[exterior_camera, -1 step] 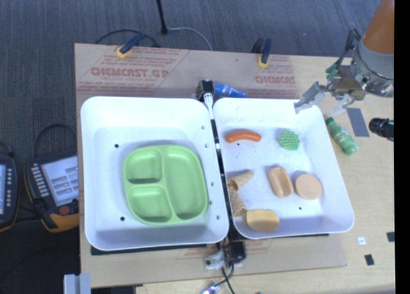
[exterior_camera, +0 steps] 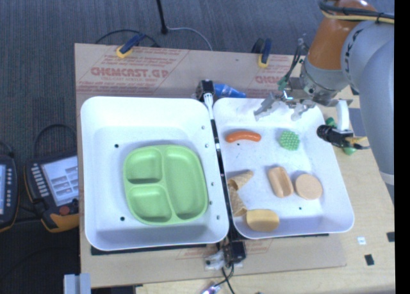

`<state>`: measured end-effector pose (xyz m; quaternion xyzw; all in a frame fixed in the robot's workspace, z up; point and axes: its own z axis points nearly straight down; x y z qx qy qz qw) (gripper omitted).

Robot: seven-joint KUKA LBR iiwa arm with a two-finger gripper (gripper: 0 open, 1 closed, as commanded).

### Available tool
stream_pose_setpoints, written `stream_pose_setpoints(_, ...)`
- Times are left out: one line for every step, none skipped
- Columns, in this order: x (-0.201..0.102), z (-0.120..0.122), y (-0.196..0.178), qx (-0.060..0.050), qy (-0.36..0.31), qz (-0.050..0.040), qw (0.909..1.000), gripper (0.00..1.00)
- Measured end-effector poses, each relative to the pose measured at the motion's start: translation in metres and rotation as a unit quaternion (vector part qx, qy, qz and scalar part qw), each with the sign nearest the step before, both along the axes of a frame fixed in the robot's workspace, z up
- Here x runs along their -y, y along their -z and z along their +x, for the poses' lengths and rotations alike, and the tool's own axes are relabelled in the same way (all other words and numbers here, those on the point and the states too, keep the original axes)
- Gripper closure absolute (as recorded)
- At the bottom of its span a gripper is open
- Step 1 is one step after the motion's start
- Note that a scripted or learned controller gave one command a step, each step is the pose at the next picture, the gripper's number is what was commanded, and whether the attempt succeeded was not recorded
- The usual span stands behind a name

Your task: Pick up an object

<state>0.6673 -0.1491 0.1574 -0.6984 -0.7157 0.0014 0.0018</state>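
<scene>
So the grey arm with the orange band comes in from the right, and its gripper hovers over the far end of the right white bin. The fingers are spread apart with nothing between them. Down in that bin there's an orange sausage-shaped piece near the left wall, a green knobbly ball just right of it, and closer to the front a tan bread-like stick, a round tan disc, a waffle-cone piece and a yellowish wedge. The left white bin holds a green plastic divided plate. Both bins sit side by side on the table.
</scene>
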Motion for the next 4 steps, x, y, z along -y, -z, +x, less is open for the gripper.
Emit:
stream_pose_setpoints(-0.046,-0.026,0.069,0.004,-0.058,-0.0014,0.9983,0.0)
stream_pose_setpoints(0.0,-0.103,0.069,0.006,-0.113,-0.0032,0.9935,0.0)
stream_pose_setpoints(-0.033,-0.003,0.002,0.004,-0.073,-0.0008,0.9973,0.0)
stream_pose_setpoints(-0.046,-0.028,0.069,0.004,-0.168,-0.0016,0.9857,0.0)
